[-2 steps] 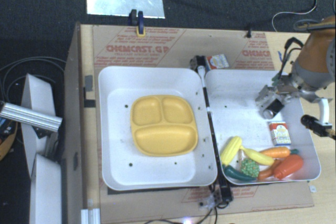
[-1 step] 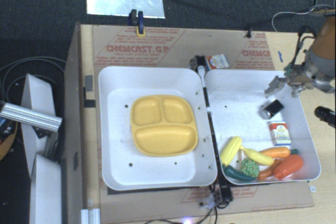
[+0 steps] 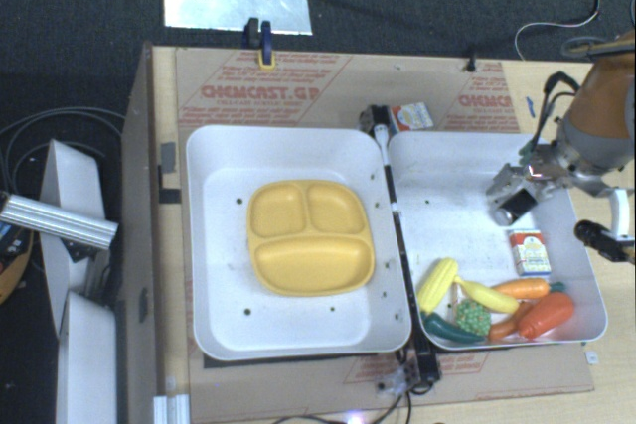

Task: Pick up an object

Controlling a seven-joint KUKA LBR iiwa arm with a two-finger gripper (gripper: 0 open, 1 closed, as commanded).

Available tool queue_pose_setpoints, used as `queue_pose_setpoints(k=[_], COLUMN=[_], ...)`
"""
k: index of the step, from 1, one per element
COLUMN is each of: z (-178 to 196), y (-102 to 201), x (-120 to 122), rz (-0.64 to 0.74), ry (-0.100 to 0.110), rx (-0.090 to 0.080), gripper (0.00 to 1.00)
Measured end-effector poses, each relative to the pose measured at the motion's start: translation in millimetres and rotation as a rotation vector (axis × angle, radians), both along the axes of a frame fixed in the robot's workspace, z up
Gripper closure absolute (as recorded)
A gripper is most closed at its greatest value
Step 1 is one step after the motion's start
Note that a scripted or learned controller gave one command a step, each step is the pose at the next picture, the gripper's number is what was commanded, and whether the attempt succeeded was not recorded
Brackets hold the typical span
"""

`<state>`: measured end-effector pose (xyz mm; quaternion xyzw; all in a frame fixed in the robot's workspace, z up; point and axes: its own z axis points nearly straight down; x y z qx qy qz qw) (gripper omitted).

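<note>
Hovering gripper (image 3: 512, 194) over right bin (image 3: 447, 174) | finger state unclear | toy food (image 3: 497, 303) piled at near edge

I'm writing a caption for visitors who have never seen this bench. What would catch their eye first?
Most likely the yellow divided plate, lying alone in the middle of the left bin. Next, the bright heap of toy food in the near corner of the right bin: a corn cob, a banana, carrots and something green. Above it the gripper hangs over the right bin's bare floor, near a small red-and-white box.
</note>
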<state>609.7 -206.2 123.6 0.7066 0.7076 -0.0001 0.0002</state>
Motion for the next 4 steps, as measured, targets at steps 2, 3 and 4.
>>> queue_pose_setpoints(k=[2,3,4], z=[-26,-34,80], y=[-1,16,36], x=[4,-37,-52], rz=[0.000,-0.001,0.002], ry=[-0.006,-0.001,-0.006], rx=[-0.003,0.000,-0.001], gripper=[0.00,0.00,0.00])
